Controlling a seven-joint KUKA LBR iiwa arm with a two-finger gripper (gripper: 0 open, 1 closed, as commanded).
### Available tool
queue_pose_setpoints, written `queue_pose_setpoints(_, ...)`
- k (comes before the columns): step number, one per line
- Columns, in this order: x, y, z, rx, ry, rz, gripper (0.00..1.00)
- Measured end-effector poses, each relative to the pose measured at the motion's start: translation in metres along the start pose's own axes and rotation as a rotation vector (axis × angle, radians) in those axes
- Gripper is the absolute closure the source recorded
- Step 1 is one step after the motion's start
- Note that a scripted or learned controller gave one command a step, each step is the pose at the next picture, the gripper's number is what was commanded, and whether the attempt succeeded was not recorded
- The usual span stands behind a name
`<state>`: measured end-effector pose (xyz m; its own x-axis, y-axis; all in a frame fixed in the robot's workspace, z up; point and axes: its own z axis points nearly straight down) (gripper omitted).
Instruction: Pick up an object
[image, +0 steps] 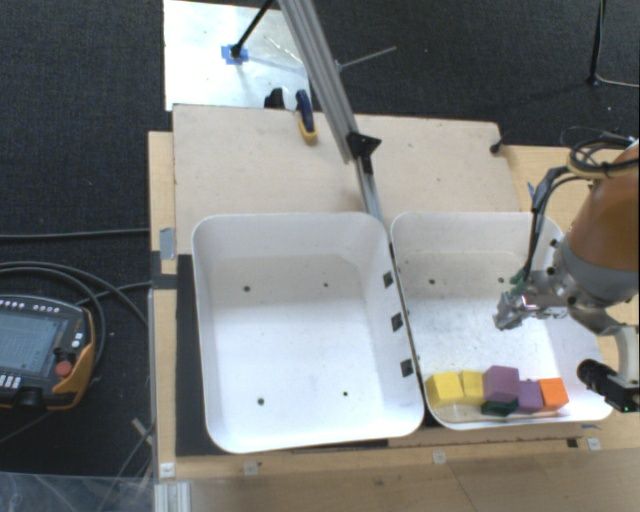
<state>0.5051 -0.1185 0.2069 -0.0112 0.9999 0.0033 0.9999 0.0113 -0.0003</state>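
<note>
- The blocks (497, 390) lie in a row along the near edge of the right bin (450, 250), yellow to orange.
- The gripper (508, 314) hangs above the bin floor, farther back; the purple block (501, 380) lies just nearer than it.
- Whether it is open, I cannot tell.

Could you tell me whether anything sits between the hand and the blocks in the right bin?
Nothing visible does. The hand hangs over bare floor of the right bin, and the blocks lie clustered along the near wall, with open bin floor between them.
</note>
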Motion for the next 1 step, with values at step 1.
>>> queue_pose_setpoints(1, -0.0043, -0.0007, -0.0015, -0.002, -0.003, 0.008, 0.0)
